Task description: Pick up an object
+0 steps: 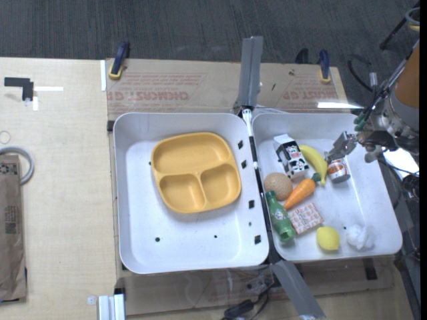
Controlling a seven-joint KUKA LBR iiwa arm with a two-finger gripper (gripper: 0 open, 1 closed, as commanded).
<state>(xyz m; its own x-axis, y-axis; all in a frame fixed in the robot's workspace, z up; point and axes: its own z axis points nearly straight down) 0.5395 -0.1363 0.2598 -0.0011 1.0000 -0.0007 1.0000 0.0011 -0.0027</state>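
Silver-and-red, that small metal can [339,171] is the item to watch, sitting in the right white plastic bin [390,209] almost directly under the pincer [340,151]. The two-finger gripper hangs just above and a touch behind the can, w/ the grey arm w/ orange band [403,89] reaching in from the right side. How wide the pincer stands, or whether anything is in it, can't be told from this slant; it's dark metal against clutter.

The key relation: the can lies just below the pincer and slightly toward the near wall of the bin, so prob. a short drop, not a sideways reach. The can looks upright or a bit tilted, hard to say which.

Neighbours matter. Just left of the pincer, the curved yellow plastic banana [313,163] runs w/ its long axis slanting down-right, its lower tip ending right beside the can. Farther left sit the black-and-white cow-print carton [291,157], the orange toy carrot [299,192] and the brown egg-shaped potato [277,186]. Well below the pincer: the yellow toy lemon [327,239], a crumpled white wad [360,236], a red patterned packet [305,218] and a green plastic bottle [280,217].

Risk, as a judgement: the banana tip may get nudged or caught on the way down.
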